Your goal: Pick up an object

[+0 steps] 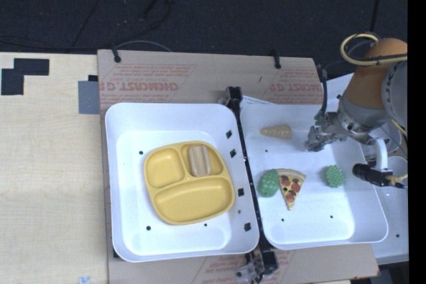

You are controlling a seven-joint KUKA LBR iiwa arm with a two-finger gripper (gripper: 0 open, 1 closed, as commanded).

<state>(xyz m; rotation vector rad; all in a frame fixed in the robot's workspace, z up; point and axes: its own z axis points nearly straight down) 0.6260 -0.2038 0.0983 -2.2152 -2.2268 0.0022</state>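
Note:
The right bin holds a tan cone-shaped toy, a pizza slice, a dark green broccoli-like piece and a light green bumpy ball. My gripper is low in the back right part of this bin, to the right of the cone and above the ball in the picture. Nothing shows between its tips, and their spread is too small and dark to read.
The left bin carries a yellow divided tray with a tan block in its upper right compartment. A black divider runs between the bins. The arm's orange band sits at the right.

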